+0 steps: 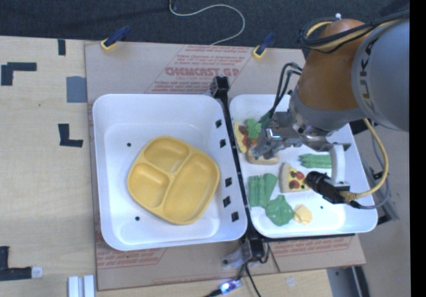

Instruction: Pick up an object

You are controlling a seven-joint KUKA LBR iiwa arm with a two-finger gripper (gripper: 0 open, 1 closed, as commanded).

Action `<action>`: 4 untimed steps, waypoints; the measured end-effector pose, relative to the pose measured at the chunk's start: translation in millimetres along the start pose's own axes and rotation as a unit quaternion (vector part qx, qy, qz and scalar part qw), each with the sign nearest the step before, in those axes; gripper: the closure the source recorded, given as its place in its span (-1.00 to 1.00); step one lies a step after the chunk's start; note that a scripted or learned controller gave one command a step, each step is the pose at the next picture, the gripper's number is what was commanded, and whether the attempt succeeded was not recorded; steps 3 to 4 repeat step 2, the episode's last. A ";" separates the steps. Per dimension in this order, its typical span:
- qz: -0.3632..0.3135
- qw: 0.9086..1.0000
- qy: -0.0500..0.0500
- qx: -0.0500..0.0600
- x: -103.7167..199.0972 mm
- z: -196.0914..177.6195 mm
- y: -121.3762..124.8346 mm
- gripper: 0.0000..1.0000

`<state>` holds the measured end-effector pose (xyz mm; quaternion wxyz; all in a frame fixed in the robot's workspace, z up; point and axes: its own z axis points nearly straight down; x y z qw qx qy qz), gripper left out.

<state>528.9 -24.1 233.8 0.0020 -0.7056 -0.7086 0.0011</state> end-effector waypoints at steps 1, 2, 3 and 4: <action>0.002 1.000 -0.001 0.000 -2.1 20.3 6.1 1.00; 0.001 1.000 0.000 0.000 3.4 17.5 3.2 1.00; 0.001 1.000 0.000 0.000 3.4 17.5 3.2 1.00; 0.001 1.000 0.000 0.000 3.4 17.5 3.2 1.00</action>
